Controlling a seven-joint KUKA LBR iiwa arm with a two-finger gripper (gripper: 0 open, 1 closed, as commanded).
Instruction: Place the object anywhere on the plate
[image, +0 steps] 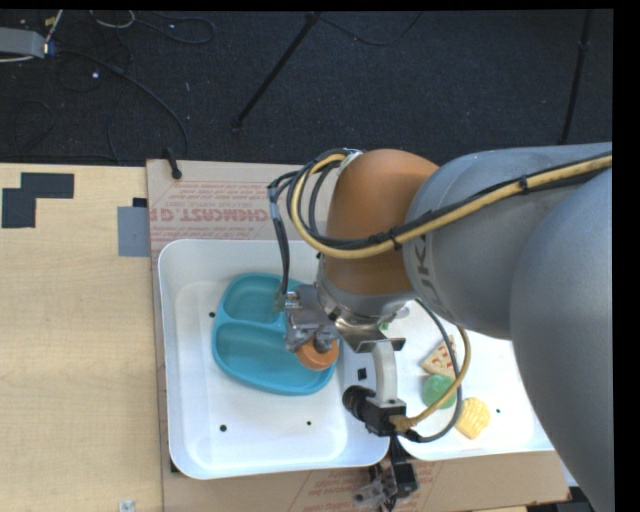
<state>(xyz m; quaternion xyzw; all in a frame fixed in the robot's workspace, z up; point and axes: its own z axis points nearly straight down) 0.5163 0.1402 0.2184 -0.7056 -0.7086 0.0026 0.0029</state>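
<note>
A: Where is the orange object (320, 353)?

B: At the right rim of the blue plate (250, 340), directly under the gripper (312, 340). It looks like a small rounded toy piece, orange with a darker top; I judge it light, stiff and fairly smooth, so it could slip or roll.

A: Where would you take hold of it?

B: Across its widest part, low on the sides, with the jaws squarely opposed.

A: Is it between the jaws?

B: It sits right at the metal wrist hardware, touching or just beneath it, but the arm's orange band (375, 225) hides the tips. Whether the jaws are clenched on it or released, I cannot tell.

A: And around the plate?

B: The plate has two compartments and lies in the left white bin (190, 420). To the plate's right, in the other bin, lie a cracker-like piece (438, 358), a green piece (437, 391) and a yellow piece (473, 417).
</note>
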